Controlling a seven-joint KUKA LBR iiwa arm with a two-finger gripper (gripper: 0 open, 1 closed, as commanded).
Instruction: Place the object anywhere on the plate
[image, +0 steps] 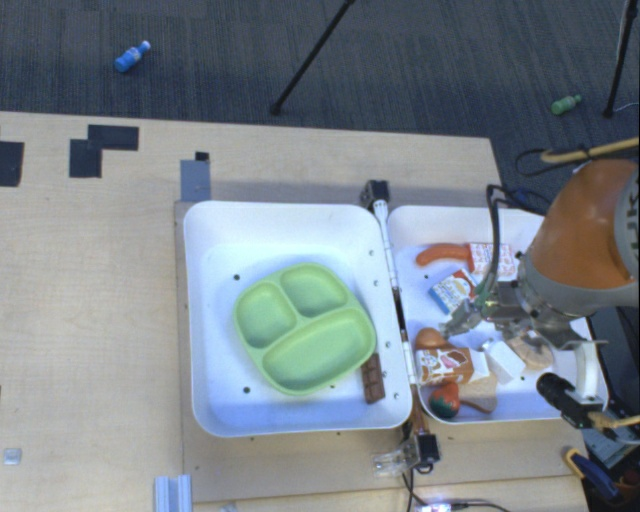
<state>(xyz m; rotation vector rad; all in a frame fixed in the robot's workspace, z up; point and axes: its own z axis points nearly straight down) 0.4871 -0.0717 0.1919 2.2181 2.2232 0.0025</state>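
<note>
Bench front (90, 400): light wood surface; a small clear clip and a black connector with wiring (415, 455) lie just below the seam between the two bins.
Left bin (205, 300): shallow, white, rounded corners; holds the plate and one brown bar.
Plate (305, 327): green, three compartments (two small toward the far side, one long toward the near side); lies flat near the middle of the left bin, rotated at a slant. All three compartments carry nothing.
Brown bar (372, 379): dark, narrow; lies on the left bin floor, touching the plate's near-right edge, just beside the bin's right wall.
Right bin (408, 232): shallow, white; holds a cluster of small items along its left and near portions.
Near-corner items: a red and green piece (445, 399) at the near-left corner; a brown printed packet (445, 364) just above it; a tan slice (482, 401) beside it; a round brown item (430, 339) against the left wall.
Blue carton (452, 292): small, blue and white; lies just left of the gripper.
Sausage (442, 254): orange-red, elongated; lies at the far-left of the right bin, next to a red and white packet (492, 261).
Gripper (478, 312): low over the middle of the right bin, among the items. Finger state: cannot tell; no item is visibly between them.
Arm (590, 240): enters from the right; orange band above the wrist covers part of the right bin.
Task object location: all candidate items lie in the right bin, well apart from the plate.
Bench rear: black markers (100, 148) on the wood at far left.
Floor beyond the bench (300, 50): dark carpet; blue bottle (131, 56) far left, small green item (565, 103) far right, black stand legs.
</note>
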